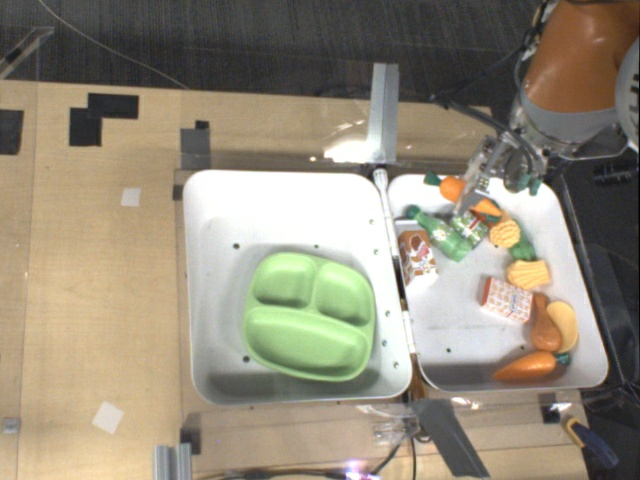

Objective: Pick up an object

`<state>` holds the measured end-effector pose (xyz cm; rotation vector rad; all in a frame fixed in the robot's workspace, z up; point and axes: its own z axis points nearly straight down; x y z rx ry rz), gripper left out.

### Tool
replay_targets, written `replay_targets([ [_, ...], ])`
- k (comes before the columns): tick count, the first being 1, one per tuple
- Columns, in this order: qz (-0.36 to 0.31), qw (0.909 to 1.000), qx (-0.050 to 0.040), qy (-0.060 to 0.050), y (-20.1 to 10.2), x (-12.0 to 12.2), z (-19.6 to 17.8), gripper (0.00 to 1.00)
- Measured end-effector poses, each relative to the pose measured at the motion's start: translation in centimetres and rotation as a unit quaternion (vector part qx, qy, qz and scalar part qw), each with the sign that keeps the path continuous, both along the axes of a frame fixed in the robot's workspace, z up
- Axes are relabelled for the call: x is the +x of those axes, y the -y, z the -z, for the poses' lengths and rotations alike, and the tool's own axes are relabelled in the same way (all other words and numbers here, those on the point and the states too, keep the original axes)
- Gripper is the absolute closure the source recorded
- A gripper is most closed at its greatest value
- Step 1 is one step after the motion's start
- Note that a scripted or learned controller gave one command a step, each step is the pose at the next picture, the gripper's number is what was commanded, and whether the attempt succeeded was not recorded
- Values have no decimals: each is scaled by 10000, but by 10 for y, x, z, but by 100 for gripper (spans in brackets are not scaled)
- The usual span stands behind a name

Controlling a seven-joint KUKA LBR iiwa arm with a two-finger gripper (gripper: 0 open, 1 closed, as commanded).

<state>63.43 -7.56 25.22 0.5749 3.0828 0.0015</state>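
Jaws (470,190) hang over the right bin (580,268) beside a green bottle (447,234); their opening cannot be told.

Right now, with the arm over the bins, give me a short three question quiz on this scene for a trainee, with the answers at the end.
1. True or false: the green three-compartment plastic plate lies in the left white bin.
2. Which bin is the gripper above? A) left B) right C) neither
3. Fill in: the green bottle lies just below the gripper, next to the small brown-and-white ______ by the divider between the bins.

Key: 1 true. 2 B. 3 carton.
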Motion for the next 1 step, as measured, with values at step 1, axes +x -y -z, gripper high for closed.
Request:
replay_targets([
  [1,-89,10000,11,-1,-64,7,2,100],
])
